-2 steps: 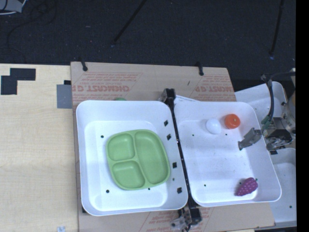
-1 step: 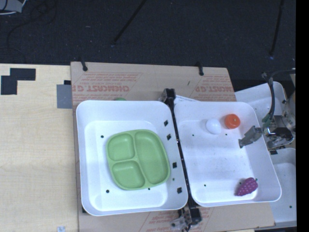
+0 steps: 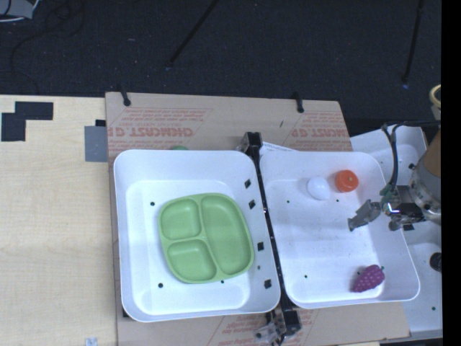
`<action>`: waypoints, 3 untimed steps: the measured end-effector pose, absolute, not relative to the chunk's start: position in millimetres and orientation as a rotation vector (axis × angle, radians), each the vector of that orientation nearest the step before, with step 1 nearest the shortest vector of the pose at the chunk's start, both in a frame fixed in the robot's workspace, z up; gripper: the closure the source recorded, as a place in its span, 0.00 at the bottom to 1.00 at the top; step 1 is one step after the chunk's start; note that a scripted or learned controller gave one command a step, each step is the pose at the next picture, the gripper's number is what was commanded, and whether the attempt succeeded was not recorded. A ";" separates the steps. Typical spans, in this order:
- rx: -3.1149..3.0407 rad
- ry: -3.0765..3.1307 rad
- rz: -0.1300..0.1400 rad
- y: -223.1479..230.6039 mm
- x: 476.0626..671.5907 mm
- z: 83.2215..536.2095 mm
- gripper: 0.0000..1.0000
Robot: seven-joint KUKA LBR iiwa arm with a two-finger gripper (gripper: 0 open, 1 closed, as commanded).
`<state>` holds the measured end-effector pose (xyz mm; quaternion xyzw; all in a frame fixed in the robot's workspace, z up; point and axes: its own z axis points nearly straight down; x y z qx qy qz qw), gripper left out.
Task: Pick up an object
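Lying in the right bin (image 3: 302, 280), you are seeing three loose things: a purple grape bunch (image 3: 368, 278) sitting near the front right corner, an orange ball (image 3: 346, 181) resting toward the back wall, and a white ball (image 3: 318, 187) sitting just beside it on the left. Above that bin's right side, between the orange ball and the grapes, the claw (image 3: 371, 215) is hovering, reaching in from the right with nothing between its fingers; whether those fingers are apart or together you cannot tell from this angle. Next door, the left bin (image 3: 137, 186) is holding a green divided plate (image 3: 206, 237), lying flat near its middle. Both bins are sitting side by side on cardboard sheeting over the table (image 3: 50, 229).
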<state>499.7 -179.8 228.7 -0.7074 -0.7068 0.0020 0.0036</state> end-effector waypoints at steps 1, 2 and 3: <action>-2.217 -2.215 0.005 -173.3 504.6 181.6 0.00; -2.216 -2.215 0.005 -163.6 497.0 126.9 0.00; -2.223 -2.212 0.003 -165.4 498.0 139.8 1.00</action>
